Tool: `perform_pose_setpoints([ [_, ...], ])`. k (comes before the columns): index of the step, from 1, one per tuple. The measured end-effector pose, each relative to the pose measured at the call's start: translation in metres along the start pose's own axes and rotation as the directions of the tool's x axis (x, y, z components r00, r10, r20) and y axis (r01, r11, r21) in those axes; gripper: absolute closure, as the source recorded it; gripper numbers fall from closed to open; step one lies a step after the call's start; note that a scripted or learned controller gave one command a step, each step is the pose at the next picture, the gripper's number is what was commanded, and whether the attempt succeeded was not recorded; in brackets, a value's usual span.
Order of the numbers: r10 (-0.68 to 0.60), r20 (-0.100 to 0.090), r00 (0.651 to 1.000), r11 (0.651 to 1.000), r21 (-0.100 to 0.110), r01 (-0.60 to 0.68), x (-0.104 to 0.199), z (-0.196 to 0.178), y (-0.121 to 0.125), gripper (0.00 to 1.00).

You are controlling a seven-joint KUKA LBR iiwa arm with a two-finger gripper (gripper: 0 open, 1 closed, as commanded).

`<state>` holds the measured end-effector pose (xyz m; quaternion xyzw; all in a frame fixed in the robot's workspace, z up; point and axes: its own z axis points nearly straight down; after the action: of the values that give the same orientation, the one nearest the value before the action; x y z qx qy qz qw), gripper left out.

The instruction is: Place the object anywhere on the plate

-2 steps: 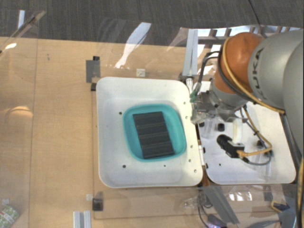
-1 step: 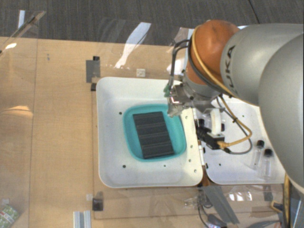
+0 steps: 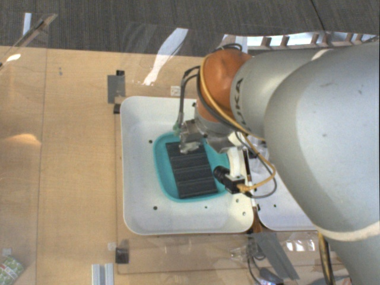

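Observation:
A teal plate (image 3: 162, 166) lies in the middle of the left white bin (image 3: 139, 209). A dark ribbed rectangular object (image 3: 191, 172) rests on the plate and covers most of its middle, its long side running from far to near. My gripper (image 3: 190, 141) hangs over the object's far end, below the orange wrist band (image 3: 217, 79). The wrist body hides the contact point, so I cannot tell whether the gripper touches the object. The plate's right part lies under the arm.
The big grey arm (image 3: 314, 135) covers most of the right bin (image 3: 285, 217), leaving just its near left corner in sight. Black clamps (image 3: 117, 86) stand at the left bin's corners. Wooden bench top (image 3: 53, 159) stretches to the left.

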<state>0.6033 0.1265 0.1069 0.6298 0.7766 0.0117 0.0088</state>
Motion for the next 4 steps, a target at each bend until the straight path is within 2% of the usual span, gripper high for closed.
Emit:
perform_pose_setpoints([
  [1,0.0,-0.001,1.0,1.0,0.002,0.0,0.0007,0.0011,-0.0005,0.0],
  [4,0.0,-0.001,1.0,1.0,0.002,0.0,0.0006,0.0011,-0.0005,0.0],
])
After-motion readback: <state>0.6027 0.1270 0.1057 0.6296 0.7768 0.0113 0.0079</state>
